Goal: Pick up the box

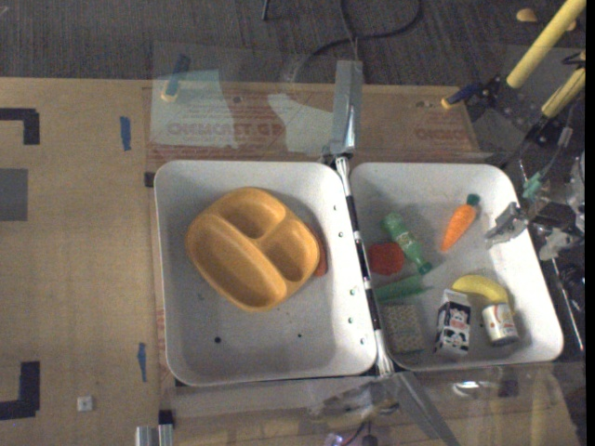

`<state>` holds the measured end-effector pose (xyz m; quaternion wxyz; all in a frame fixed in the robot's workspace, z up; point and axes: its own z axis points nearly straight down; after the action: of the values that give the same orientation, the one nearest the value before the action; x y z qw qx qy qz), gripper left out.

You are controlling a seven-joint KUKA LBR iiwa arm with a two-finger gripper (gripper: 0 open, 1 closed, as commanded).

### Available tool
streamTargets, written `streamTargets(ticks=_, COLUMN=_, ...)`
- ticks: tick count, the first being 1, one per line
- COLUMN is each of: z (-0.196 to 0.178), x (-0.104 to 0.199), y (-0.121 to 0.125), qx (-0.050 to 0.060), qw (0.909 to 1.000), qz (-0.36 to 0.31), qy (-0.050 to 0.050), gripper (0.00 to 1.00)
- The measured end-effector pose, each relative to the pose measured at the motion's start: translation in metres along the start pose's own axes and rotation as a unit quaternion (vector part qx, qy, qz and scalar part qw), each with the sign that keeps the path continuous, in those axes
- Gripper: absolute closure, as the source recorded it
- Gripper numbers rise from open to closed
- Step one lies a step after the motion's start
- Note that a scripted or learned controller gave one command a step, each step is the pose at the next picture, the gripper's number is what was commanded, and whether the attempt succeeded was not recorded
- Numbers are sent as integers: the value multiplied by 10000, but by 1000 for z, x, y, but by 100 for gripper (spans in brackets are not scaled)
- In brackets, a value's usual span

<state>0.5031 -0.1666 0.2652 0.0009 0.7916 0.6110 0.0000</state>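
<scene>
The box (pixel 455 322) is a small white carton with black cow patches and a dark top. It lies in the front part of the right bin (pixel 437 179). A yellow banana (pixel 480 288) lies just behind it and a small can (pixel 501 323) stands at its right. My gripper (pixel 507 223) shows as grey metal at the right bin's right rim. It is well behind and to the right of the box and touches none of the objects.
The right bin also holds a carrot (pixel 458 224), a green bottle (pixel 405 240), a red piece (pixel 386 258), a green strip (pixel 400 291) and a grey speckled block (pixel 403 327). An orange divided plate (pixel 253 247) lies in the left bin (pixel 186 323).
</scene>
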Motion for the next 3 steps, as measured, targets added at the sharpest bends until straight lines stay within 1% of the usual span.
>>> streamTargets(ticks=1, z=145, x=73, y=27, qx=19, qw=9995, qz=-302, qy=8, gripper=0)
streamTargets(ticks=2, z=143, x=86, y=72, qx=3, qw=9998, qz=208, qy=5, gripper=0)
streamTargets(ticks=3, z=1, x=19, y=53, qx=1, qw=10000, qz=96, qy=1, gripper=0)
